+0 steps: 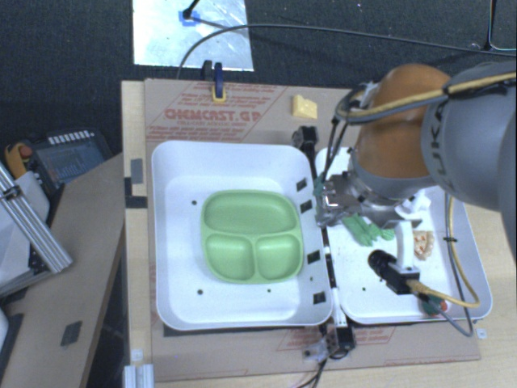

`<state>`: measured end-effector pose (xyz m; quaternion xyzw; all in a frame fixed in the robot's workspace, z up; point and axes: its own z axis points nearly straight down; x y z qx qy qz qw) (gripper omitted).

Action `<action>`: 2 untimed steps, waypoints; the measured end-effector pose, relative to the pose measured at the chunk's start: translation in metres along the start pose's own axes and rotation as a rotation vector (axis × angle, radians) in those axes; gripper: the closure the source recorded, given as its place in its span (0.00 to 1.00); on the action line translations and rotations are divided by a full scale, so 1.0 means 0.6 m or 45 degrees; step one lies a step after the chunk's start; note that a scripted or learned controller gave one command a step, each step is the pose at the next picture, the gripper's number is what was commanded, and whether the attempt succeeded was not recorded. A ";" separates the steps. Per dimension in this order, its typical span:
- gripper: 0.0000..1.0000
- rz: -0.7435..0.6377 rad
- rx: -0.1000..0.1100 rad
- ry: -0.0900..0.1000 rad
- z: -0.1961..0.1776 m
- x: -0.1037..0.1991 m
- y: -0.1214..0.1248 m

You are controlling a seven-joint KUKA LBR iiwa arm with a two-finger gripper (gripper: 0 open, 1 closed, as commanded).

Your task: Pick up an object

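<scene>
Crowding the right bin's [359, 301] left wall with the gripper [327, 208], grip impossible to tell; sitting just beside a green object [367, 231], facing a green plate [250, 237] filling the left bin [174, 217].

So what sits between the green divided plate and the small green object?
The two bins' adjoining white rims and the claw, seen in the camera view.

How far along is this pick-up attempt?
Done: the gripper sits low over the right bin, at its left edge, next to a green object.
In hand: nothing can be seen lifted.
Left: securing an object and raising it. The green divided plate lies flat in the left bin.
</scene>
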<state>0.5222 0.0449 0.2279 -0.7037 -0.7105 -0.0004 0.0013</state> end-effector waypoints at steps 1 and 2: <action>1.00 -0.001 0.000 0.000 0.016 0.094 -0.015; 0.00 0.008 -0.001 -0.002 0.015 0.087 -0.013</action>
